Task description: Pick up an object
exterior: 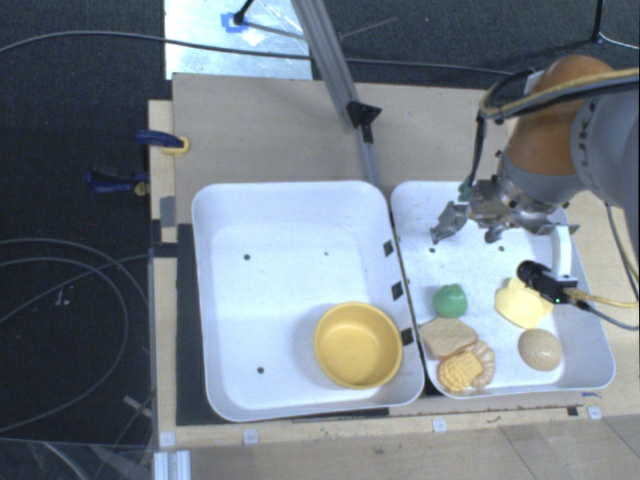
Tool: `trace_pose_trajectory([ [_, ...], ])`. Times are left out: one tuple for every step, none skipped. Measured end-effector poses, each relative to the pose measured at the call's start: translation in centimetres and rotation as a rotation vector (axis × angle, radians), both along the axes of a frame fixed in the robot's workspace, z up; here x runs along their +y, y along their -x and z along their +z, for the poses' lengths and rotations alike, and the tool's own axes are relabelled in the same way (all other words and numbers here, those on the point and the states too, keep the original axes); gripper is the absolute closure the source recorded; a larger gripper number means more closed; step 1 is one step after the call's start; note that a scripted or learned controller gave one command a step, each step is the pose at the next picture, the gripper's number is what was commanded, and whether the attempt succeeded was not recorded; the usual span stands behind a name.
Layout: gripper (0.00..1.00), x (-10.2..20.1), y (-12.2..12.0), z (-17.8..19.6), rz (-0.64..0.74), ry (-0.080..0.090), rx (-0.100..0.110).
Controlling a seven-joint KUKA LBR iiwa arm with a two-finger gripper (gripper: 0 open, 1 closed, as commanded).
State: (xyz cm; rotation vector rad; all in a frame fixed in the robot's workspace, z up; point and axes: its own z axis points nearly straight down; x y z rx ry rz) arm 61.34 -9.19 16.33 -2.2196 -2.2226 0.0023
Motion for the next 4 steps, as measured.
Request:
trace_pose_trajectory([
  [0.0,0.6,0.3,-4.4,-0.001,-0.001,0.002],
  [0.0,0.6,0.3,-7.4,-0.002,0.0,0.0],
  [1.0,0.6,0.2,-6.2,-0.002,0.0,-0.005],
  [1.0,0.8,0.1,0.3,0.003,0.0,-0.008],
])
